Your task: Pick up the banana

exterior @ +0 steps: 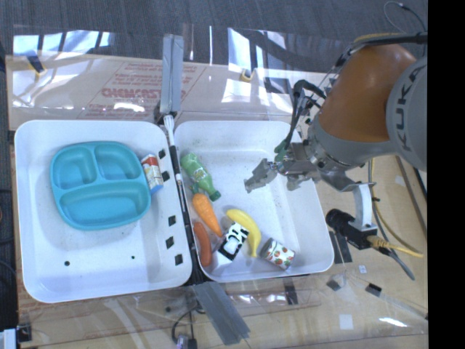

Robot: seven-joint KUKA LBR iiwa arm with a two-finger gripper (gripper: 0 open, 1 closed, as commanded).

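The yellow banana (245, 225) lies in the right bin (309, 133), near its front wall. A black-and-white patterned item (232, 242) rests against the banana's left side and covers part of it. My gripper (272, 182) hangs over the middle of the right bin, up and to the right of the banana and apart from it. It is open, with nothing between its grey fingers (254, 179).
In the right bin, a green bottle (198, 174), an orange carrot (206, 213) and a red sausage-like piece (203, 243) lie along the left wall. A small printed can (277, 253) sits right of the banana. The left bin (36, 267) holds a blue divided plate (98, 184) and a small can (152, 171).
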